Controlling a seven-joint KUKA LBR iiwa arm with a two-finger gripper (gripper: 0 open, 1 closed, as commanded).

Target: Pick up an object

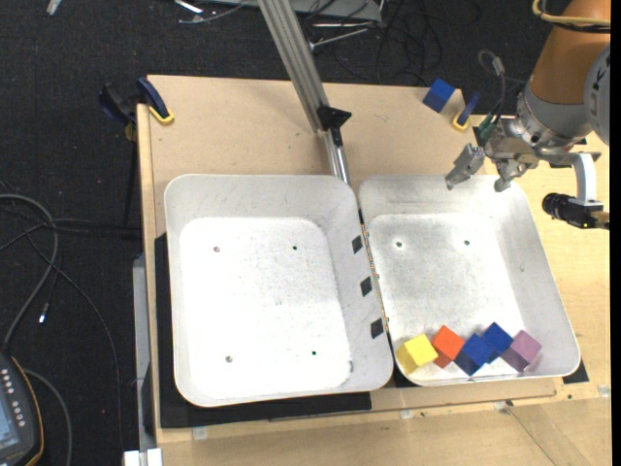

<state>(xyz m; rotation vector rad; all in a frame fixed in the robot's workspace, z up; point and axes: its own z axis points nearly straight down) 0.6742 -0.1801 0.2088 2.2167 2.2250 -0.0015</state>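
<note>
Gripper (487, 170): fingers spread apart, nothing between them, above the far right corner of the right bin (543, 260)
Arm (568, 61): orange band above the wrist, reaching in from the right
Blocks: yellow block (418, 352), orange block (447, 345), two blue blocks (483, 347) and purple block (523, 349) in a tight row along the right bin's near edge, well apart from the gripper
Left bin (175, 260): beside the right bin
Bench: another blue block (440, 94) near the far edge, outside the bins
</note>
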